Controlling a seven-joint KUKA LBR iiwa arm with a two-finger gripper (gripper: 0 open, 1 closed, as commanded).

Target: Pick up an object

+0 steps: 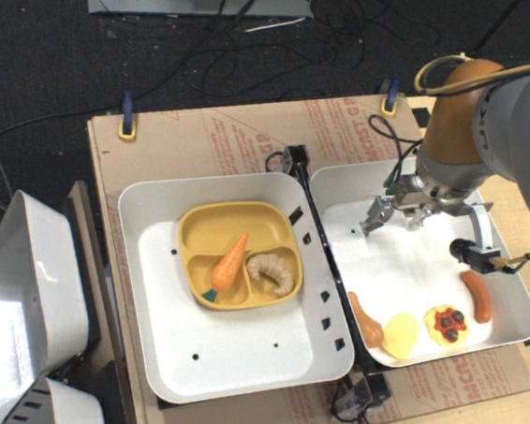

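arm (482, 127): grey with orange band, reaches in from the right over the right bin
pincer (376, 216): low over the right bin's upper part, near its left wall – finger state unclear
left bin (167, 358): white, holds a yellow divided plate (196, 228)
plate contents: orange carrot (230, 263) lying tilted across the divider, pale shrimp (271, 271) in the lower right compartment
right bin (394, 277): white – items along its lower edge
lower edge items: drumstick-like piece (366, 319) at left, yellow round piece (400, 333) beside it, small pizza-like piece (446, 324), sausage (479, 295) at right
table (200, 133): cardboard-topped, yellow clamps (127, 129) on the back edge
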